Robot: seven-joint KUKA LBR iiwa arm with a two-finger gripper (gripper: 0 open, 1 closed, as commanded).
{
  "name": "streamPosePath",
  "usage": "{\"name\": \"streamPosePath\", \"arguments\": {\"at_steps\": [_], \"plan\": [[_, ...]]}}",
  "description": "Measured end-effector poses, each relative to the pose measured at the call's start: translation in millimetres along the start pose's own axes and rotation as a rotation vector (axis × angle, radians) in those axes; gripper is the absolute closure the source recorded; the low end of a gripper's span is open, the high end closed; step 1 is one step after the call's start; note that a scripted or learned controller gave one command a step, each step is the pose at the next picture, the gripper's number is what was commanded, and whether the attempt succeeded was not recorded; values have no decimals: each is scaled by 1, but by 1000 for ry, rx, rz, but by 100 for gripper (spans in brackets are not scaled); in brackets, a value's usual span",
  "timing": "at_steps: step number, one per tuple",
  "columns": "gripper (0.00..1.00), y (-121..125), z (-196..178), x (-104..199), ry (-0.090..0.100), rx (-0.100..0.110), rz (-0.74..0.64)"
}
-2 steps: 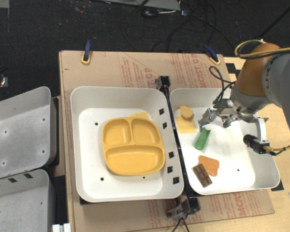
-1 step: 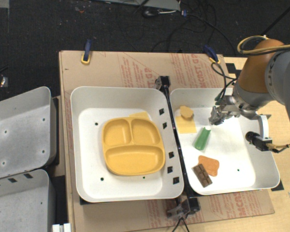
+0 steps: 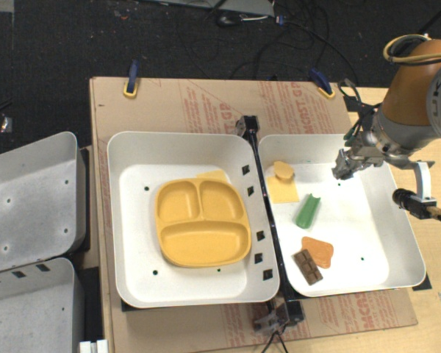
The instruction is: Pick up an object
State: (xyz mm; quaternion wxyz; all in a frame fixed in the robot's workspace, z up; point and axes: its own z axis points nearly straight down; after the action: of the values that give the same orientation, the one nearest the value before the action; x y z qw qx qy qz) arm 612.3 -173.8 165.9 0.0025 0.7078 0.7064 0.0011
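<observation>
We see the claw [image 3: 343, 169] poised over the far edge of the right bin [image 3: 397, 248], and at this slant we cannot tell how it is set, so we make no claim that it grips anything; nothing shows clamped in it. The likely targets lie loose on the right bin's floor, toward its left side: a pale yellow block [image 3: 282, 190] with a small tan round piece [image 3: 284, 171] touching its far edge, a green stick [image 3: 307, 212] lying tilted just beside the block, and nearer the camera an orange piece [image 3: 320, 250] overlapped at its left by a brown bar [image 3: 307, 265]. They are spread with gaps between the groups, which we judge leaves room to come down on one at a time; the green stick looks the easiest to us, since it lies alone. The left bin [image 3: 128, 219] holds a yellow divided tray [image 3: 203, 223], with a pale yellow corner peeking from under its far rim. A black divider [image 3: 263, 212] runs between the bins on the counter [image 3: 169, 101]. We judge the pick not yet made.
</observation>
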Motion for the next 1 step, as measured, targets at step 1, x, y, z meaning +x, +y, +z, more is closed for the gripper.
{"name": "streamPosePath", "arguments": {"at_steps": [1], "plan": [[100, -1, -44, -3, 0, -1, -2]]}}
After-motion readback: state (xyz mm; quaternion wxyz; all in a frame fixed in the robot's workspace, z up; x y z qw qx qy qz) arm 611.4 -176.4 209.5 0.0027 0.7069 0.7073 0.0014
